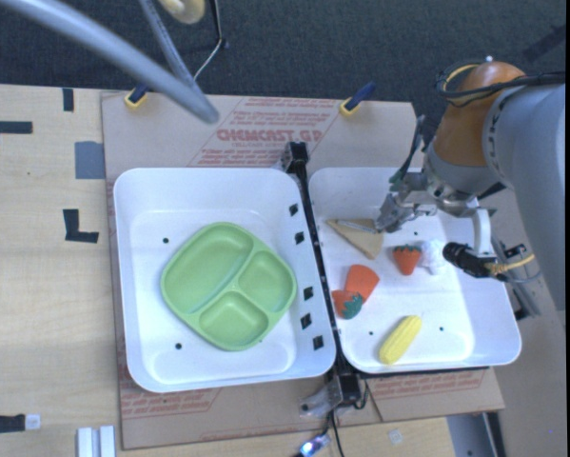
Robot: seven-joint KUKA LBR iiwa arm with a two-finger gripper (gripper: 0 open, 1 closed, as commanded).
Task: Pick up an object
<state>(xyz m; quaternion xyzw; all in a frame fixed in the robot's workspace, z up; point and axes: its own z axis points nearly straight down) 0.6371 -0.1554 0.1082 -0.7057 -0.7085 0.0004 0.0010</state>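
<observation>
"CHEMCAST GP" on cardboard sheet (256, 131)

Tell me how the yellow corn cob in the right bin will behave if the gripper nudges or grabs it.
The corn cob looks rounded and elongated, so a sideways nudge would probably roll it. It appears to be a plastic toy, likely light and stiff. Its smooth-looking, tapered sides might slip from the fingers.

- wooden bench (37, 284), black tape marks (75, 227) on its left part
- cardboard sheet (256, 131) flat on it
- left bin (132, 255) and right bin (475, 341) on the cardboard, side by side, touching
</observation>
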